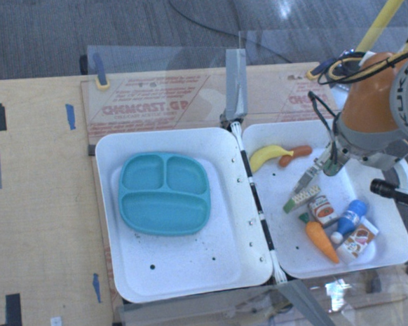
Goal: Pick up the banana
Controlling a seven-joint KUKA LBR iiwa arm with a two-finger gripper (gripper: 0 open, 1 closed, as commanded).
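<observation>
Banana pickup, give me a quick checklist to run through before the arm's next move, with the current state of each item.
1. Banana in plain sight in the right bin: ok.
2. Gripper over the banana: not ok, it sits lower right of it.
3. Banana free of neighbours: not ok, the sausage lies at its right end.
4. Finger state: cannot tell.
5. Banana between the fingers: not ok.

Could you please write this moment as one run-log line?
gripper: above right bin, holds nothing | banana: lying at bin's far left, unpicked | blue plate: left bin
</observation>
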